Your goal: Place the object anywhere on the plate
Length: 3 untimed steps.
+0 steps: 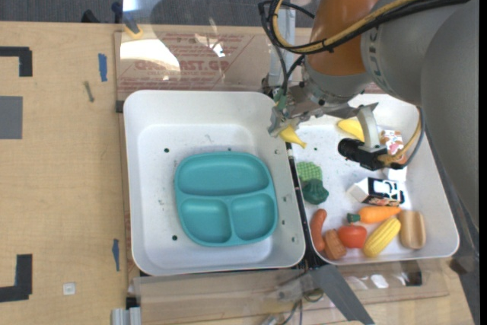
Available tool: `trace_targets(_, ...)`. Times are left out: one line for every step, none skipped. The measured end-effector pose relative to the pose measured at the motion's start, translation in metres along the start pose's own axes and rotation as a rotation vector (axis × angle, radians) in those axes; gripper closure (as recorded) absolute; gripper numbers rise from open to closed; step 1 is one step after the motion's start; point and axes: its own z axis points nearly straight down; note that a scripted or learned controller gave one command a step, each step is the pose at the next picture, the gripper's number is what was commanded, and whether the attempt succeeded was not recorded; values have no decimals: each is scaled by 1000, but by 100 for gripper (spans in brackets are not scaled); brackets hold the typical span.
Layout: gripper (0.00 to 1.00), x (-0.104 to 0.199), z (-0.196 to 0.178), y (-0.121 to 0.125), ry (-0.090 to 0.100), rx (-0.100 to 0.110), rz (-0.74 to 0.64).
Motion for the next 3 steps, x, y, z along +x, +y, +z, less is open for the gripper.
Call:
trace_targets(100, 72, -33, -49, -2, -1, -431)
trace_targets(100, 152, -15, -70, -2, 2, -773)
trace_targets(0, 150, -15, -70, -2, 1, -772)
